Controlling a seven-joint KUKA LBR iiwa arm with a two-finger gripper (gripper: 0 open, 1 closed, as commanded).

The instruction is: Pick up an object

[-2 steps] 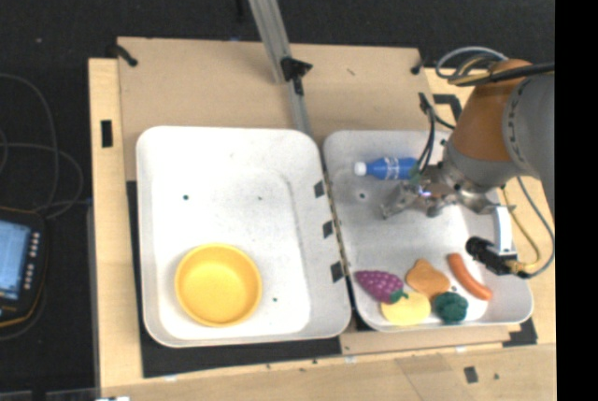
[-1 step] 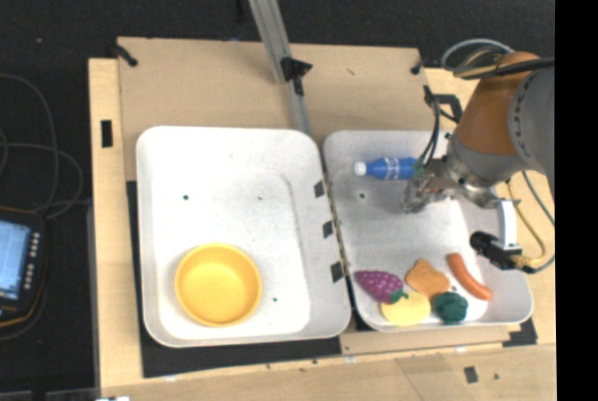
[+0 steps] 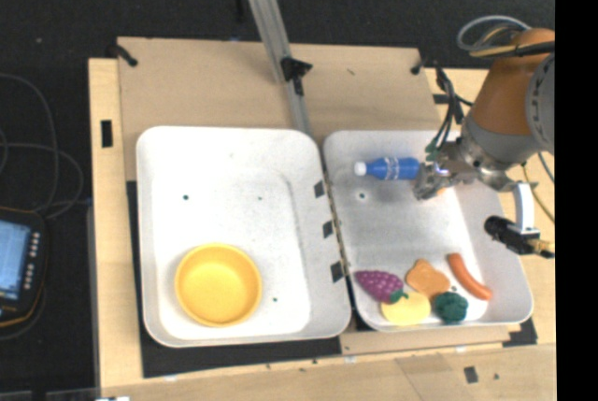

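Observation:
A small blue bottle with a white cap lies on its side at the back of the right bin. My gripper sits right at the bottle's right end, low in the bin, under the orange band of the arm. Along the bin's front edge lie a purple grape bunch, a yellow fruit, an orange piece, a dark green vegetable and a red-orange carrot-like piece.
The left bin holds a yellow bowl at its front left. A grey metal pole slants up from between the bins at the back. A black device with a screen sits off the bench to the left.

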